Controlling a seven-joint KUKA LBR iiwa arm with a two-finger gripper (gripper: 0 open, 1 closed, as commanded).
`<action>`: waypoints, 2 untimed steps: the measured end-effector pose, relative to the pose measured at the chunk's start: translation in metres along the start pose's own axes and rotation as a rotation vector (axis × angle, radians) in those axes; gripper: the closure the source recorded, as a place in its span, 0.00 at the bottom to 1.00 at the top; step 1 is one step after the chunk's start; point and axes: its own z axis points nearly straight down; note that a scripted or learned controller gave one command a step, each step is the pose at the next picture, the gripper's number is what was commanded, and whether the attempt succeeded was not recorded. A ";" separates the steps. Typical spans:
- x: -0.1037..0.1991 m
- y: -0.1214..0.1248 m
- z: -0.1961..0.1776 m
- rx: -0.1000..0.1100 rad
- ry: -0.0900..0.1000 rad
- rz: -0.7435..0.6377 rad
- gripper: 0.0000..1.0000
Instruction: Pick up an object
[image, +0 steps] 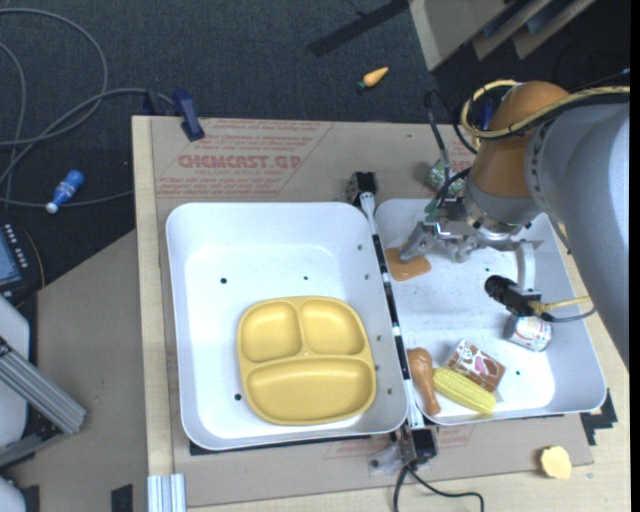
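Note:
My gripper (438, 248) hangs low over the back left corner of the right bin (570, 385), open, its two fingers spread apart. A flat orange-brown piece (408, 267) lies on the bin floor just below and left of the left finger (415, 244), and nothing is between the fingers. Toward the bin's front lie a brown sausage (422, 379), a yellow corn cob (466, 391) and a small red-brown packet (478, 364). A small silver can (530, 333) rests at the right side.
The left bin (200, 250) holds a yellow divided plate (304, 358). A black clip (364, 185) sits on the wall between the bins. Outside the bins lie a yellow bit (555, 461), an orange bit (375, 75) and a blue bottle (66, 189).

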 end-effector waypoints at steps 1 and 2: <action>0.005 0.026 0.000 -0.008 -0.002 -0.003 0.00; 0.002 0.025 0.000 -0.006 -0.002 -0.002 0.00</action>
